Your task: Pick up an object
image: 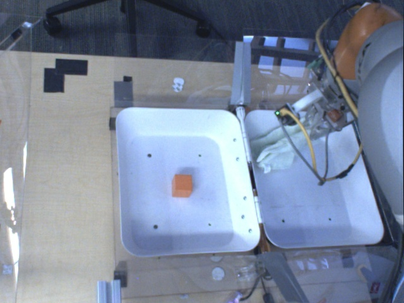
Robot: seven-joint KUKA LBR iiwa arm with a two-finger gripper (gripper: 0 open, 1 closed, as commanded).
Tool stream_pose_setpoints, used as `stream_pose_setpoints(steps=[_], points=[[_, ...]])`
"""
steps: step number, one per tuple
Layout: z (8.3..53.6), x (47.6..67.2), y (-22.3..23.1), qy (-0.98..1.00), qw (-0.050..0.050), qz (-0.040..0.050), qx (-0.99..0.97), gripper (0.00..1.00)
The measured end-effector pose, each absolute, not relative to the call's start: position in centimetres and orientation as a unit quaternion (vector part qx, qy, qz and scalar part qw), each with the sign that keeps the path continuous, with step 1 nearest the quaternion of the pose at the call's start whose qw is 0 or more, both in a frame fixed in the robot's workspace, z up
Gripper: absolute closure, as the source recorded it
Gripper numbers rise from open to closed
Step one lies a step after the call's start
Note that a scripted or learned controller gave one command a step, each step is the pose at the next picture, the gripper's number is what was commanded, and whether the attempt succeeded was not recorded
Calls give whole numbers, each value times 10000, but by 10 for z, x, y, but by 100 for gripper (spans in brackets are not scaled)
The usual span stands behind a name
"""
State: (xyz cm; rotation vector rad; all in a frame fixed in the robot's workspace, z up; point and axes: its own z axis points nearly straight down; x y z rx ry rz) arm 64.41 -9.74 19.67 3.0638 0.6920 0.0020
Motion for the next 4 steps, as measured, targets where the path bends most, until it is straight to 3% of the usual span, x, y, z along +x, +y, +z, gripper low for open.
stream_pose_setpoints(steps=[1,2,3,4], points=[[134,652,-105,2572,-3,1,9664,100],[180,644,-120,1665,0,5,9860,100],[190,645,-119,1703,-1,4,9854,100],[279,642,-111,2183,1,11,9759,100]])
